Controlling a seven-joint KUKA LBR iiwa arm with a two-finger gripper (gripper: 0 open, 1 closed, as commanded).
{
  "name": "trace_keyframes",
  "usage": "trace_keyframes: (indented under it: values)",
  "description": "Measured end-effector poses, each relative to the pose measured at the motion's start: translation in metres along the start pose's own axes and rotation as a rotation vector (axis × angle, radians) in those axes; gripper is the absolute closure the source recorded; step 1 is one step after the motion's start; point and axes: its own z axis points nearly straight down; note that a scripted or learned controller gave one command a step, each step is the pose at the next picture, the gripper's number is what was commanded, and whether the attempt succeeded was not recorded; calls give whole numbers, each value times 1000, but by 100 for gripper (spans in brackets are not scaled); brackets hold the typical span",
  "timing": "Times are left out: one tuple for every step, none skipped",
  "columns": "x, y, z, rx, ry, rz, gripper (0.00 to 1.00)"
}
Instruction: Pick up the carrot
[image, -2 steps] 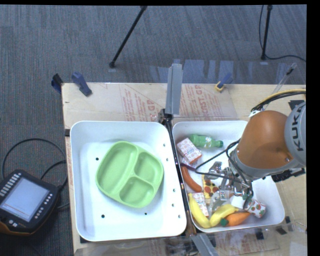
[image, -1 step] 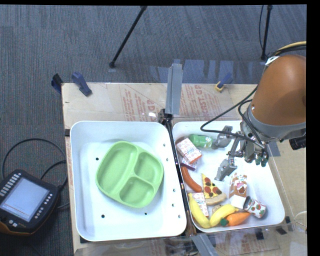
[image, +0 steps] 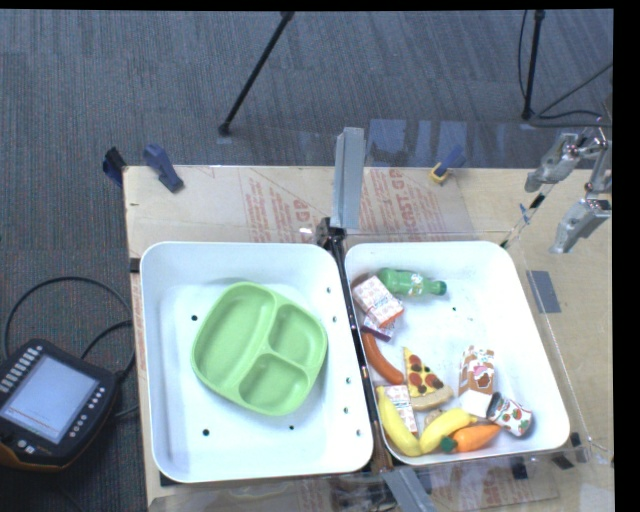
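Dark grey carpet (image: 120, 90), tripod legs (image: 255, 70)

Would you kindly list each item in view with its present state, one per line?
gripper: raised beyond the right bin's far right corner, holding nothing
carrot: lying at the right bin's near edge, touching a banana
green bottle: on its side
green plate: flat in the left bin, compartments bare
pizza slice: lying flat
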Motion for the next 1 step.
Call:
trace_keyframes:
  values:
    - [47, 69, -3, -1, -1, -320, 0]
